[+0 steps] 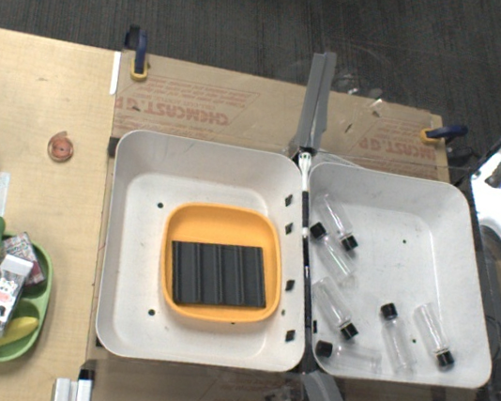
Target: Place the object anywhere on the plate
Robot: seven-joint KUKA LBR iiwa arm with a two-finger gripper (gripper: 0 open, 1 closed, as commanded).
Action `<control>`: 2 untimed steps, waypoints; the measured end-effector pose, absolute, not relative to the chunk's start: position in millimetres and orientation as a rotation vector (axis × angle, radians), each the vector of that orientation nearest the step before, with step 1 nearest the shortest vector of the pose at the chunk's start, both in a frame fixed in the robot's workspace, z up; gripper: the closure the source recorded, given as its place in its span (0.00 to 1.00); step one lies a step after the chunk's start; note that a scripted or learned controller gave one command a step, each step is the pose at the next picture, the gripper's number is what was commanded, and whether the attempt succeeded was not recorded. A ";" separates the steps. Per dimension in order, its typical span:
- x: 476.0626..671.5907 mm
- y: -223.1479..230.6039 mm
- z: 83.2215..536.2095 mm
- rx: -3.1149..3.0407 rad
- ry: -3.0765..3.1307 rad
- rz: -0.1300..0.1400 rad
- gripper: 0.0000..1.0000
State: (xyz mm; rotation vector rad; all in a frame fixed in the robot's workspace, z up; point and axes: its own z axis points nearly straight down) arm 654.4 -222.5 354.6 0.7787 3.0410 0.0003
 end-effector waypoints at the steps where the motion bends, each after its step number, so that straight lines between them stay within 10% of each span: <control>1: 647.0 -221.5 349.4 0.489 3.101 0.001 0.00; 2: 650.4 -221.8 336.6 -0.075 3.137 0.002 0.00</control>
